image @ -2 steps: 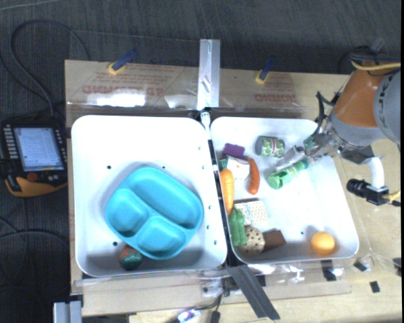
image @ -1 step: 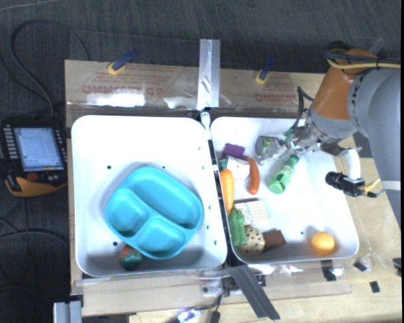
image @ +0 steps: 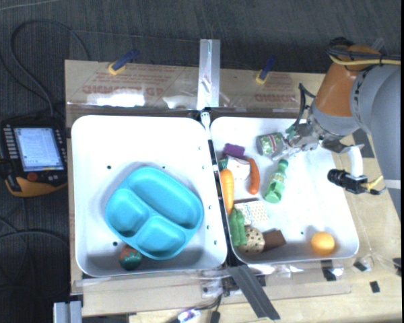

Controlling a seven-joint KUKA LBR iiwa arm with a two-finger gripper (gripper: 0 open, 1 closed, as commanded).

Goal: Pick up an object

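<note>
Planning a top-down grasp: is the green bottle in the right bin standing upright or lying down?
Lying down. The green bottle shows its full length along the right bin's floor, cap end pointing toward the pincer, wider base nearer the camera.

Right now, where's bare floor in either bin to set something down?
Right bin: bare floor between the green bottle and the orange ball, out to the right wall. Left bin: bare strip above the blue tray. Crowded: the right bin's left side, around the carrot.
</note>
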